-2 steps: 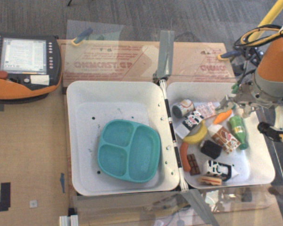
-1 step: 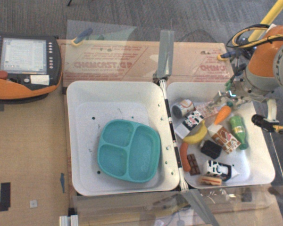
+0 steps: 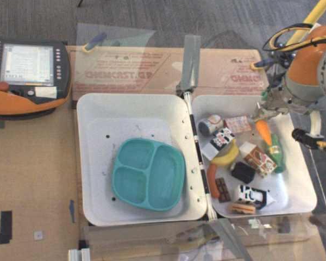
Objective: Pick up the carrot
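- The carrot lies in the right bin, near that bin's far right corner, its orange body slanting and its green top pointing toward the near side.
- It rests on the bin floor among the other toys, so by this view the pick is not done: nothing has lifted it.
- Just beside the carrot's near end sits a green piece, and next to that a brown patterned box; both crowd the carrot's lower half.
- On the carrot's left lie a pink packet, a small can, a black-and-white cow-print carton and a banana, all a little apart from it.
- The gripper hangs just beyond the carrot's far end, close above it; whether it is spread or closed I cannot tell, since cables and the wrist blur that spot.
- No part of the carrot is visibly inside the tool, so I judge the arm to be at the approach stage, nearly lined up over the far end.
- What is left, as I judge it: settle onto the carrot, close on it, and raise it clear of the bin.
- The left bin, well apart from the carrot, holds a teal divided plate and plays no part in the pick.
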Robot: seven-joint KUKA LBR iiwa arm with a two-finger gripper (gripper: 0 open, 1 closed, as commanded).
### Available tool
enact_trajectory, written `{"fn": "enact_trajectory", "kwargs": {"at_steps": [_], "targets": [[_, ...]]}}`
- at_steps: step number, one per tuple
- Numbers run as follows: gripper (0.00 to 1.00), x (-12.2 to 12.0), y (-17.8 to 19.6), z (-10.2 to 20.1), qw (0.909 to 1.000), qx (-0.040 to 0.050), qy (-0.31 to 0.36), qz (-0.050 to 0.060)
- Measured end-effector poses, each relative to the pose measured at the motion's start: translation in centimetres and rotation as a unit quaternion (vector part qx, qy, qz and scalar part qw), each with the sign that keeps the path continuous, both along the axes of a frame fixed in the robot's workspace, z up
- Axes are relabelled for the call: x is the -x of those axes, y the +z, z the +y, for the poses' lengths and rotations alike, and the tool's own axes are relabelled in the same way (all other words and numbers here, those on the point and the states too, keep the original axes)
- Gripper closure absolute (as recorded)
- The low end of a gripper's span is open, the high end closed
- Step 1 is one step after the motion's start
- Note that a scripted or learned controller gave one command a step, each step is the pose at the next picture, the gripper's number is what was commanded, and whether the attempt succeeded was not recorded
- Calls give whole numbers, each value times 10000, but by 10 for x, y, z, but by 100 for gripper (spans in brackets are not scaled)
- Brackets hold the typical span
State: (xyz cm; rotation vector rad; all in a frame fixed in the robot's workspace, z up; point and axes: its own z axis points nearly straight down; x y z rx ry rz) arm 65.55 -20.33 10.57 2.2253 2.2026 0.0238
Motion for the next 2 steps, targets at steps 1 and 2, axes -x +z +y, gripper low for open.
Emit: {"fn": "enact_trajectory", "kwargs": {"at_steps": [1, 2], "targets": [[100, 22, 42, 35, 9961, 24, 878, 82], [100, 32, 66, 21, 9792, 44, 2026, 64]]}}
